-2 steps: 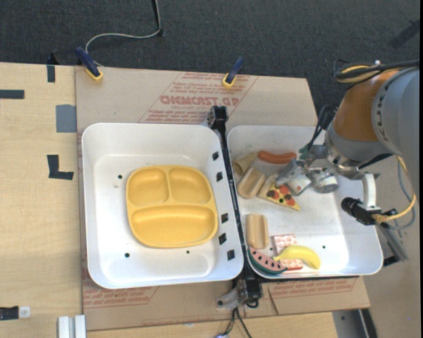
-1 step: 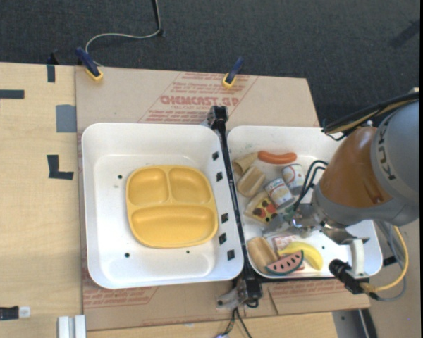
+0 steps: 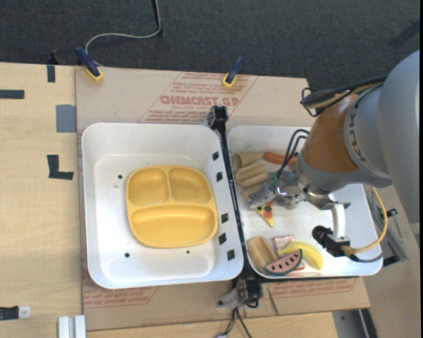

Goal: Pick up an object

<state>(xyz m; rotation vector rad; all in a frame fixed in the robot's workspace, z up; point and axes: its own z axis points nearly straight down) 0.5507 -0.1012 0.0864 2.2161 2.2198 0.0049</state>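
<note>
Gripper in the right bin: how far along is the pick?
Done: the gripper is down in the right bin, among the toy food beside the pizza slice. In hand: nothing visibly held. Left: grasping and lifting; the banana, watermelon slice and yellow tray lie untouched.

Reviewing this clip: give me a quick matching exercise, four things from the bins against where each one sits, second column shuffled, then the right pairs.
Things:
1. yellow divided plate
2. banana
3. watermelon slice
4. gripper

Places:
A. near edge of the right bin, just left of the banana
B. middle of the left bin
C. over the right bin's left half, by the pizza slice
D. near edge of the right bin, right of the watermelon slice

Pairs: 1-B, 2-D, 3-A, 4-C
</note>
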